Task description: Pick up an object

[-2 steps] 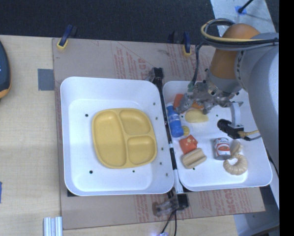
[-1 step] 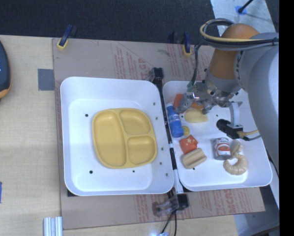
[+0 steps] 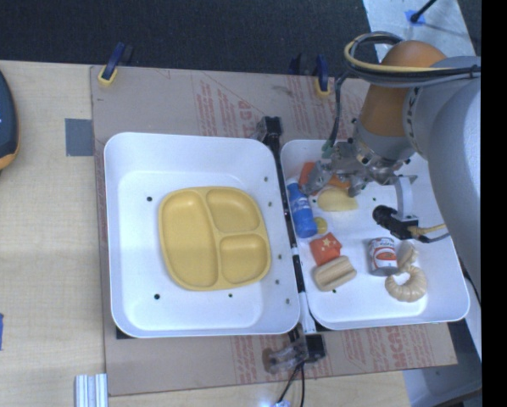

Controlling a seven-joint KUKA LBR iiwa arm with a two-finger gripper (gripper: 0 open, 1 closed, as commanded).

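Your gripper (image 3: 345, 179) sits low over the back of the right bin (image 3: 440, 308), directly above a pale yellow item (image 3: 337, 199). Whether it is apart, together or clamped on anything cannot be told from this angle; the wrist hides it. Treat the yellow item as the likely target, not as held.

Check these hazards before you proceed:

- Crowding. A blue bottle (image 3: 301, 211) lies just beside the target, and an orange piece (image 3: 308, 174) sits near it. A descent slightly off line would probably strike or pinch a neighbour.
- Slip. The yellow item looks rounded and smooth; a shallow grip could squeeze it out sideways.
- Bin wall. The target lies near the inner rim, so a push could wedge it against the wall.

A red packet (image 3: 325, 248), a bread roll (image 3: 334, 272), a can (image 3: 382, 255) and a pretzel (image 3: 406, 283) lie well apart toward the front. The left bin (image 3: 126, 227) holds a yellow tray (image 3: 214, 236).
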